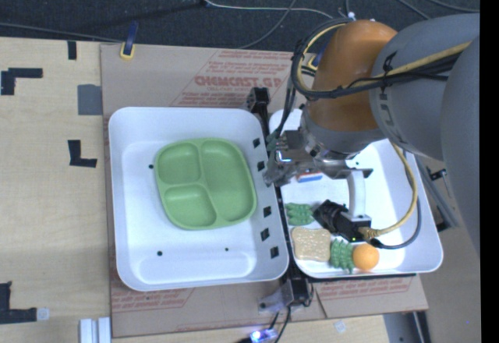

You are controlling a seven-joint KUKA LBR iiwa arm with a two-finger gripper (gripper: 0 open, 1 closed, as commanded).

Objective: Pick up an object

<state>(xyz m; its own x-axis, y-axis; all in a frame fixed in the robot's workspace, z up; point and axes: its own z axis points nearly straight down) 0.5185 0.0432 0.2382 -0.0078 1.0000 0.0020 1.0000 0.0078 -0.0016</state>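
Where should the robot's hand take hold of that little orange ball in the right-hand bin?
Probably from straight above, closing across the widest part of the orange ball. It is round, so any pair of opposite sides would do, but a green piece touches it on one side and the bin wall runs close on the other. Fingers set along the free direction, toward and away from the camera, look safest.

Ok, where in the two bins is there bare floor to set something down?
Left bin: a bare strip between the green plate and the near wall. Right bin: its near end is crowded with an orange ball, cracker and green pieces, with the arm above.
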